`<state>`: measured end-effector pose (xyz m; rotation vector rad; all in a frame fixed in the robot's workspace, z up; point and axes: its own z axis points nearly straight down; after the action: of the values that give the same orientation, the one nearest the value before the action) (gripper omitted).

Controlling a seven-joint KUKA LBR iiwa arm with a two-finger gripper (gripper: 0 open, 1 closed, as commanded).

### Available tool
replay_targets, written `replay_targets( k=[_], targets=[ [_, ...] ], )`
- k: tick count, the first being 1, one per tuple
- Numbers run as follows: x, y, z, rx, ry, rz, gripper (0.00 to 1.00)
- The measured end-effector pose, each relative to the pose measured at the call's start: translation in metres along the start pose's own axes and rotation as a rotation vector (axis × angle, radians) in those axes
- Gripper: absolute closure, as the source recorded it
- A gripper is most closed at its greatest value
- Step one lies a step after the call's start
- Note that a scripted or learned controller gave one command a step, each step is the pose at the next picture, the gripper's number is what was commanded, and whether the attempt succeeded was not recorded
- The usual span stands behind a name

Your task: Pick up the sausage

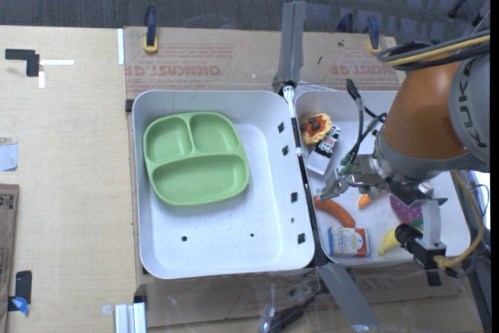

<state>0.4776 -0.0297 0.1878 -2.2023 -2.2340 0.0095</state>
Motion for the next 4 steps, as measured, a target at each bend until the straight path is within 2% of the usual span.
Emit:
replay_targets(
  k=[1,2,3,4],
  targets=[
    [-0.067,-0.001,0.1,-0.001,0.002,-0.169,0.0],
    [-0.068,-0.002,0.095,0.004,0.004,-0.165,1.0],
    [-0.068,-0.002,0.095,0.005,0.004,-0.165,0.0],
    [-0.07,-0.003,0.09,0.01,0.005,-0.161,1.0]
  ],
)
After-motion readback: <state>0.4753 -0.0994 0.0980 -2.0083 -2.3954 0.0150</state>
